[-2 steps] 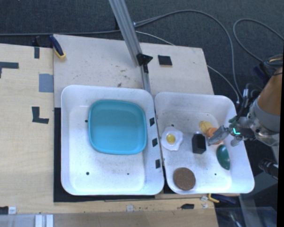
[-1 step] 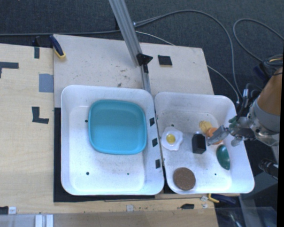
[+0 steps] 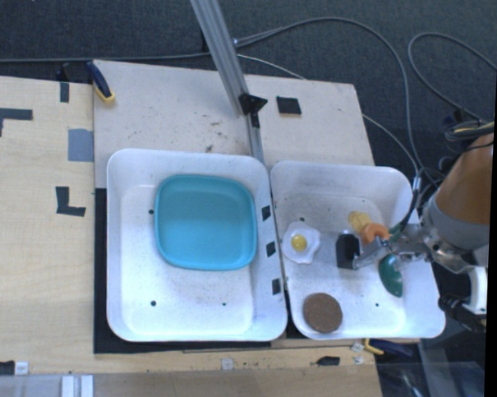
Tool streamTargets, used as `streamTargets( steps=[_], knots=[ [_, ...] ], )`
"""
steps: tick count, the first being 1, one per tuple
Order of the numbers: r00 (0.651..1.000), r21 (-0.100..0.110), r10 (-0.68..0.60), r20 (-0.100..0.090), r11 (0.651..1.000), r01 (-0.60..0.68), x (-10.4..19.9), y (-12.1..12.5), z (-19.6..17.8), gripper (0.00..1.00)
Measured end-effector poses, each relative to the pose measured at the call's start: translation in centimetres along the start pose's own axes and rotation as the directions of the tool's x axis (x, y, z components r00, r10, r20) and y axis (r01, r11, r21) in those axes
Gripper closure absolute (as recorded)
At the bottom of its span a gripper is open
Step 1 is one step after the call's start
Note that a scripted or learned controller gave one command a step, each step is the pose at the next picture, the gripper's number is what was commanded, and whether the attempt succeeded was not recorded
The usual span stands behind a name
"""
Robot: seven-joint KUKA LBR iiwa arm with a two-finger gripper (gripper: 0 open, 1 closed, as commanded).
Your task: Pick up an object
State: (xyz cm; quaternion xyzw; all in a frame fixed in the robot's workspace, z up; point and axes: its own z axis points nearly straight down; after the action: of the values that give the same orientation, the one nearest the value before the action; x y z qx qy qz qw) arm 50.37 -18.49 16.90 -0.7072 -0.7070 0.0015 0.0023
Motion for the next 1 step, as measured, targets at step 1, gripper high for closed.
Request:
streamTargets(
  steps=[1],
  knots=[
    [1.0,0.0,-0.001,0.0,1.0,0.001,0.63,-0.87,5.64,0.0]
  ],
)
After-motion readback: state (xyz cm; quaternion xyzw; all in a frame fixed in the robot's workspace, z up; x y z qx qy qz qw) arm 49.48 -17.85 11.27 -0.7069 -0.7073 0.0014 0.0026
